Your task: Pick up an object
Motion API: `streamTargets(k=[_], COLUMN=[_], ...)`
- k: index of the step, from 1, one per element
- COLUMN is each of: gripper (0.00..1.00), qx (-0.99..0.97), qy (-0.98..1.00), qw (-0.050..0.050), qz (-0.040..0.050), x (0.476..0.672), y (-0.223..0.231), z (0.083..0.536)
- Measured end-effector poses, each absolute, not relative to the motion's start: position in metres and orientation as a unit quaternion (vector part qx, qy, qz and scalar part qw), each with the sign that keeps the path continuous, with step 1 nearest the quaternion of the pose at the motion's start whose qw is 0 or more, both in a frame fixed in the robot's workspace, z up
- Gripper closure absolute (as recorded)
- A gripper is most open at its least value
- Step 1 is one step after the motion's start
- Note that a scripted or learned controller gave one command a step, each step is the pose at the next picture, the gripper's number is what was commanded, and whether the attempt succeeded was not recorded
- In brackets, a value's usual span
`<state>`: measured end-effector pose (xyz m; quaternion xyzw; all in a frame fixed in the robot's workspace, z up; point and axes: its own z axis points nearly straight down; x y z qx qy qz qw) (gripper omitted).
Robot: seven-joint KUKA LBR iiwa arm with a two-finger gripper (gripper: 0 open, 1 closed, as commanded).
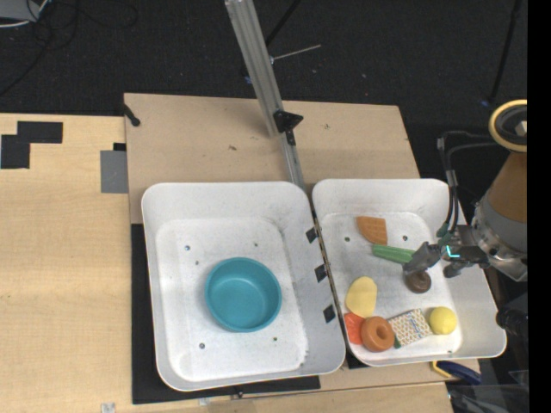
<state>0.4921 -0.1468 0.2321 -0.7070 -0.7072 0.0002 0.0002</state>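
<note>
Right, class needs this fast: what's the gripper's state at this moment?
Gripper: in the right bin, low by the green piece; open or shut cannot be told.

teal bowl [244,293], white bins [172,205], orange ring [376,333]

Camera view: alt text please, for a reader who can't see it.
The gripper hovers low in the right bin by a green piece, among small toy foods; the left bin holds a teal bowl.

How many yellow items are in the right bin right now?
2: a pale yellow piece near the bin's middle-left, and a brighter yellow ball at the front right. The gripper might hide others.
</note>
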Motion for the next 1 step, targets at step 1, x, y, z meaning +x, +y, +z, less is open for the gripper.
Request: streamTargets(k=[1], gripper=[0.00], qx=[-0.707], qy=[-0.707], qw=[0.000], qz=[0.0002], x=[0.4920], y=[-0.1468], z=[0.2320])
